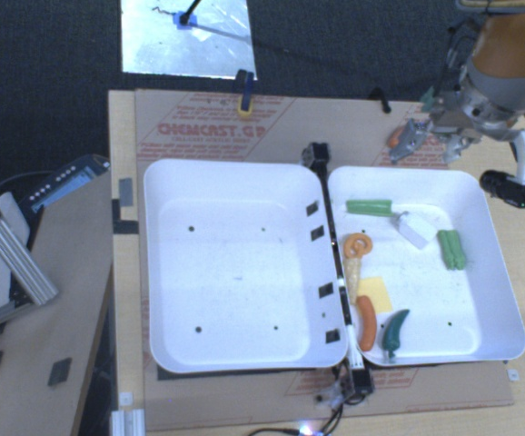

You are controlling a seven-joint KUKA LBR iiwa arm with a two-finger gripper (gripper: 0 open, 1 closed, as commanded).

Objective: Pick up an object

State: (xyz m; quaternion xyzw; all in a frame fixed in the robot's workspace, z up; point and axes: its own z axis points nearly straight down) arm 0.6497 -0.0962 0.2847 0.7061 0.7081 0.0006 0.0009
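Arm (508, 44) seen at upper right, orange band raised high, gripper (414, 140) pointed down-left, fingers spread, nothing held.

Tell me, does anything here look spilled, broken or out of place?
Nothing stands out. The small items, among them a green stick, a white block, an orange piece and a yellow square, lie loosely inside the right bin. None has spilled onto the bench. The gripper hangs beyond the bin's far rim.

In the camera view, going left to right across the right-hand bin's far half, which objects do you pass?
Orange ring-shaped piece → long green piece → white block → short green piece.
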